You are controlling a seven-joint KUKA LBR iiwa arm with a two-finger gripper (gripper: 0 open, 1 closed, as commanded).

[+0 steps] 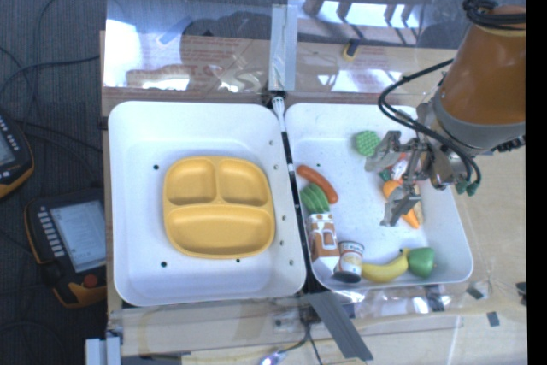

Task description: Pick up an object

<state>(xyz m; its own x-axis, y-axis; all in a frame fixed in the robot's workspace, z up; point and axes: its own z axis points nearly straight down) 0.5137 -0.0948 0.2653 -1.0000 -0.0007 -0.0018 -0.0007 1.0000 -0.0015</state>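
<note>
Grey metal two-finger pincer (400, 184) down in rt shallow white plastic bin (453, 256), fingers spread open, gripping nothing. Small orange carrot-shaped toy (402, 203) lies directly under pincer, betw its tips. Glossy curved yellow banana (384, 269) sits well below, nr bin's front wall.

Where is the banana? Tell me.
The banana lies at the near edge of the right bin, between a small can and a green fruit.

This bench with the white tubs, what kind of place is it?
Most likely a robotics lab test bench: a grey and orange arm reaches over two white bins, toy food such as a banana lies in one, and cables run across the carpet.
</note>
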